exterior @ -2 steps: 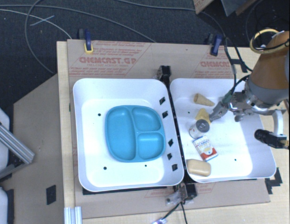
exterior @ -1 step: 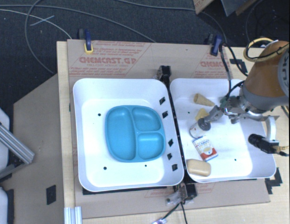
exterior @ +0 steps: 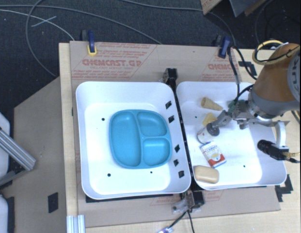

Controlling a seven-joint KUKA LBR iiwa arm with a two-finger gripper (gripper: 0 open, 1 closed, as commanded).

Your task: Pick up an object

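1. A smooth blue plastic divided plate point(exterior: 140, 138) lies in the left white bin point(exterior: 87, 130).
2. Right of that plate, the right white bin point(exterior: 247, 166) holds a tan wedge point(exterior: 211, 103), a yellowish lump point(exterior: 210, 118), a small red-and-white carton point(exterior: 213, 155) and a rounded beige block point(exterior: 206, 174).
3. The gripper point(exterior: 213, 129) sits low by the yellowish lump, partly hiding something small; its grip is unclear.
4. The arm reaches in from the right.
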